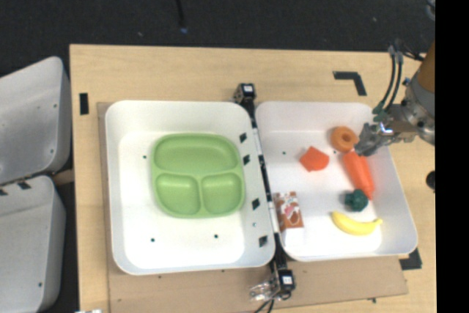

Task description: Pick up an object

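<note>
Two white bins are seen side by side on the counter point(183, 73). In the left bin point(124, 231) a green divided plate point(196, 174) lies flat near the middle. The right bin point(308, 121) holds several things: an orange ring point(343, 137) near the far right part, a red-orange block point(315, 159) just left of it, a carrot point(360, 172) lying lengthwise below the ring with a dark green top point(357, 199) at its near end, a banana point(355, 223) near the front, and a small red-and-white packet point(290, 210) against the left wall. The gripper point(370, 137) is placed at the bin's right side, just beside the ring and the carrot's far end. Whether it is apart or together cannot be told, and nothing is seen held in it.
</note>
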Controlling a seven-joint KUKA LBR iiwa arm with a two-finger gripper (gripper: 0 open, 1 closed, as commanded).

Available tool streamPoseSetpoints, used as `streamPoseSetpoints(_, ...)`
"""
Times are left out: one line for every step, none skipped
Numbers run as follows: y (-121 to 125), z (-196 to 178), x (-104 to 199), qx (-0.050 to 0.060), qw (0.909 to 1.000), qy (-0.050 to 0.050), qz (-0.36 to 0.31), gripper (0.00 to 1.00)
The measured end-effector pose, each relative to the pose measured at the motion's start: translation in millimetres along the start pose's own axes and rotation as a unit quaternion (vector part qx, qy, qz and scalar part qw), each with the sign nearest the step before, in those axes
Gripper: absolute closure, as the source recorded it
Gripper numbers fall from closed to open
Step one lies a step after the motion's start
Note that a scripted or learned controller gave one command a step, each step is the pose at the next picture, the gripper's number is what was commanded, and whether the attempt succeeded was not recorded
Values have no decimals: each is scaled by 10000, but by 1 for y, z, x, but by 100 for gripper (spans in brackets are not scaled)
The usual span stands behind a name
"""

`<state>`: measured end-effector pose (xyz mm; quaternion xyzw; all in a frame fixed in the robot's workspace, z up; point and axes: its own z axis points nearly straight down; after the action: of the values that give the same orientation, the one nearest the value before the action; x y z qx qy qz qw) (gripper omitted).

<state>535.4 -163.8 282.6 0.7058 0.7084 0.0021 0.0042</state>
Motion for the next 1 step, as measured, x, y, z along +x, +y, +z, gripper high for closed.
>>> streamPoseSetpoints(9,5,41,35,10000,15,-10,100)
